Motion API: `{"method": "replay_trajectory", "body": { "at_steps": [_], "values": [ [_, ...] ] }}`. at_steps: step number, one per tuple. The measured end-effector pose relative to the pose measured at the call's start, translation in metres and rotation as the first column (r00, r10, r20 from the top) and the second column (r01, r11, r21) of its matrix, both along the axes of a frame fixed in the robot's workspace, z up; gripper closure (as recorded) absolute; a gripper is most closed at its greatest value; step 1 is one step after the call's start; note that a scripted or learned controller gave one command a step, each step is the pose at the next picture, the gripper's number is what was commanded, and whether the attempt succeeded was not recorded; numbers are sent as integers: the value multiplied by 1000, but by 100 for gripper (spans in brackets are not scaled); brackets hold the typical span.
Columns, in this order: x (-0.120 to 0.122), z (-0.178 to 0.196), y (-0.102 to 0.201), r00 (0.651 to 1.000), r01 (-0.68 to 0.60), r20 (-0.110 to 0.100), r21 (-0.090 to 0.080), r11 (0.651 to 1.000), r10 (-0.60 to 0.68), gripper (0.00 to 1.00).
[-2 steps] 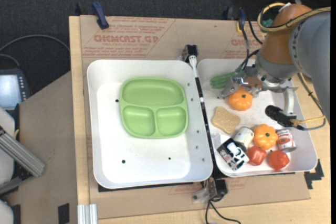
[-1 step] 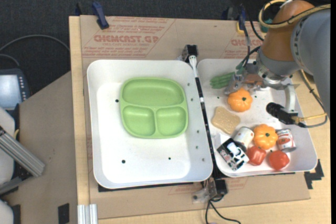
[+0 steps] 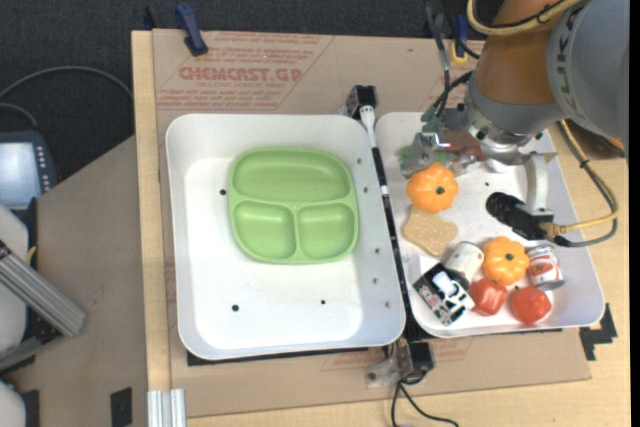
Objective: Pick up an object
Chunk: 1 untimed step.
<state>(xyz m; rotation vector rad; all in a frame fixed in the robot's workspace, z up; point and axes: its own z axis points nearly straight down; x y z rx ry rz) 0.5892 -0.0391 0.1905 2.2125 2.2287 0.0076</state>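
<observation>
Two white bins sat side by side on the worktop [image 3: 250, 65]. Left bin [image 3: 200, 295] held a green tray [image 3: 293, 204]. Right bin [image 3: 575, 300] held two small pumpkins, one [image 3: 432, 189] just below the gripper [image 3: 450, 143], the other [image 3: 505, 260] nearer the front. Fingers' state: cannot tell.

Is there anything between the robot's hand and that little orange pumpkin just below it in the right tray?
Nothing visible. The hand sits just above the upper pumpkin at the right bin's far left side, with bare white floor around it. The tan cookie-shaped piece lies below the pumpkin, on its far side from the hand. Whether the hand is open is unclear.
</observation>
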Motion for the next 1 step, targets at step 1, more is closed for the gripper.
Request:
{"method": "replay_trajectory", "body": {
  "at_steps": [1],
  "values": [
    [-18, -6, 76, 1000, -1, -8, 1, 1000, 1, 100]
  ]
}}
